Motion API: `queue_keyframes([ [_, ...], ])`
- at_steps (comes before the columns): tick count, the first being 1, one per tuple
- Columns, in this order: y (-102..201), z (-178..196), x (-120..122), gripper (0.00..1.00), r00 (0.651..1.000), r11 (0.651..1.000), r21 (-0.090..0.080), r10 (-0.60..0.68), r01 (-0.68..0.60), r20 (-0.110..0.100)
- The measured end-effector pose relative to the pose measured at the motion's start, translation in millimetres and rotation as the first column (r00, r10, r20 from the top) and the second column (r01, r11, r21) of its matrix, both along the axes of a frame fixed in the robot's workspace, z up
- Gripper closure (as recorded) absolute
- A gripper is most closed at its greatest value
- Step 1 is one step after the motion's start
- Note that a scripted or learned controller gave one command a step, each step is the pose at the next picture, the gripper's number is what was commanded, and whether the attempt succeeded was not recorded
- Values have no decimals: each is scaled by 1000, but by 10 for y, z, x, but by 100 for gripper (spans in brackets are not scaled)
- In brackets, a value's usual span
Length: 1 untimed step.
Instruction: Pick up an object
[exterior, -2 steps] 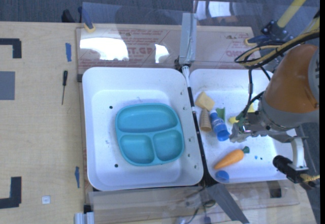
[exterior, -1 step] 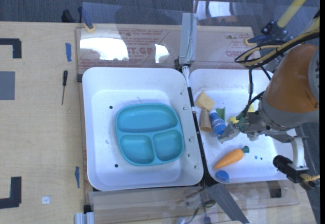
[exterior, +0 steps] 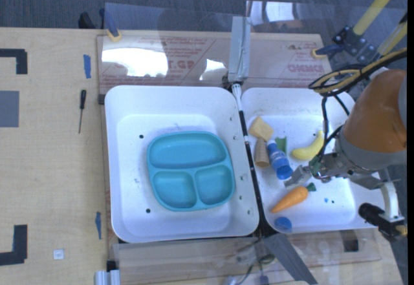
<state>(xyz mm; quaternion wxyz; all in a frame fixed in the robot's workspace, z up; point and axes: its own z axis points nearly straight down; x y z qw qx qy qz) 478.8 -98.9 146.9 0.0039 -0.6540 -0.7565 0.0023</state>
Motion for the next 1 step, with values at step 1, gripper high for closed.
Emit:
queue_keyframes([
  [1,17,-604,517,0,999,999,-2,40,-40,12],
])
